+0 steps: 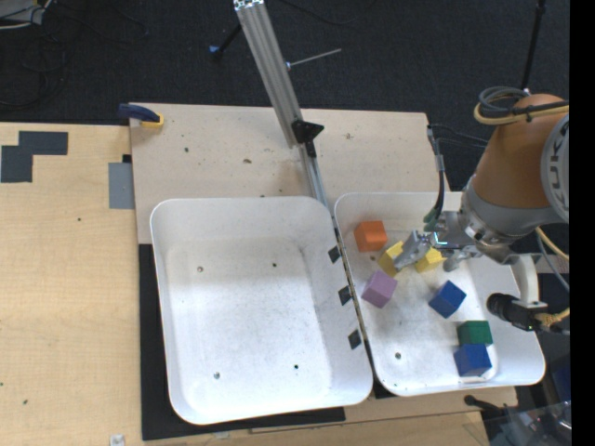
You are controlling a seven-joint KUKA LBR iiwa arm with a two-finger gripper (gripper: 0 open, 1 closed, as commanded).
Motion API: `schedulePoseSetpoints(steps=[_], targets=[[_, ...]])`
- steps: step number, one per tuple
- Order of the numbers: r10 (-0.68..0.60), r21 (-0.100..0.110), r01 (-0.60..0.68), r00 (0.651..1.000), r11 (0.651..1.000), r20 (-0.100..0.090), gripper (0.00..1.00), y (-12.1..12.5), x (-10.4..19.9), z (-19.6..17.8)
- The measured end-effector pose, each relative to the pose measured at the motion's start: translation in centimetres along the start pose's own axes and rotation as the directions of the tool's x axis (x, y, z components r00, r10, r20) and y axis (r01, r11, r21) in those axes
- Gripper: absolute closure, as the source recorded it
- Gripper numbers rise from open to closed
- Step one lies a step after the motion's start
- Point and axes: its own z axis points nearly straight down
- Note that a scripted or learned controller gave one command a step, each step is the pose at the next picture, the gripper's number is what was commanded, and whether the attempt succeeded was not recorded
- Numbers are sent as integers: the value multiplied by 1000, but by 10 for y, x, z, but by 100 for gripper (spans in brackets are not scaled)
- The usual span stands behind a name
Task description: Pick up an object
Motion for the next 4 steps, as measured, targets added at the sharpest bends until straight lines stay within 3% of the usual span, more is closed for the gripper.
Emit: schedulePoseSetpoints(steps=[1,2,3,4], targets=[[4,-6,-4,1000,1000,1,0,1,-1,-3],[8,0,-8,1000,1000,0,0,-1,6,46],[1,-33,-1,1000,999,7,0,7,5,66],[10,-32,-10,1000,999,4,100,7,3,58]])
